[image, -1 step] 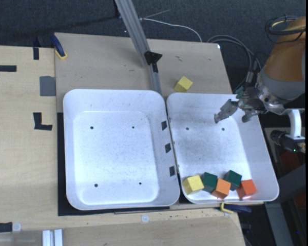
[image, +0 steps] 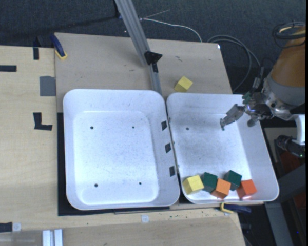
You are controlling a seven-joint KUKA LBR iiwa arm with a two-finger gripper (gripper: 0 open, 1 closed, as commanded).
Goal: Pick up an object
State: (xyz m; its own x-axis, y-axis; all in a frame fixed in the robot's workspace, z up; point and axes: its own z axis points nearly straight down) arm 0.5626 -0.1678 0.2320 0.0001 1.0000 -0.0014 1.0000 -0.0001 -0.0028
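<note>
Several small blocks lie along the near edge of the right bin: a yellow one, a dark green one, an orange one, a green one and a red-orange one. My gripper hangs over the bin's far right part, well above and behind the blocks. Its two fingers are spread apart with nothing between them, so it is open.
Another yellow block sits on the bench just beyond the right bin. The left bin lies beside it. A grey pole slants in from the top to the gap between the bins. Cables run at the back right.
</note>
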